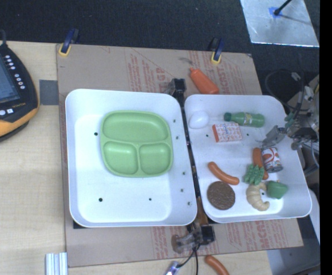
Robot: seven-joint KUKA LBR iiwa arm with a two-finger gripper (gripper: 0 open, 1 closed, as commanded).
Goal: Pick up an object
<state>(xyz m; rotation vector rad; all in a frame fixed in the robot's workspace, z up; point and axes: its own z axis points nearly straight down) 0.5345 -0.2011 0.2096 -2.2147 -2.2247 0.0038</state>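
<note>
Seen from above, two shallow white bins sit side by side on a cardboard-covered desk (126, 67). The left bin (86, 199) holds a green divided plate (136, 143) near its centre. The right bin (295, 208) carries the small things: a green bottle (245, 118) at the top, a red-and-white carton (227, 132) just below it, a white egg-shaped piece (198, 119) to their left, a sausage (223, 173) and a brown round patty (220, 195) lower down, a croissant (258, 196), a green block (277, 189), a carrot with green leaves (256, 166) and a small can (272, 158). The robot's hand (281, 132) reaches in at the bin's right rim, above the can — whether it is wide or narrow cannot be told. An orange carrot (202, 81) lies on the cardboard beyond the bins, and a handheld control pad (3, 93) rests at far left.
</note>
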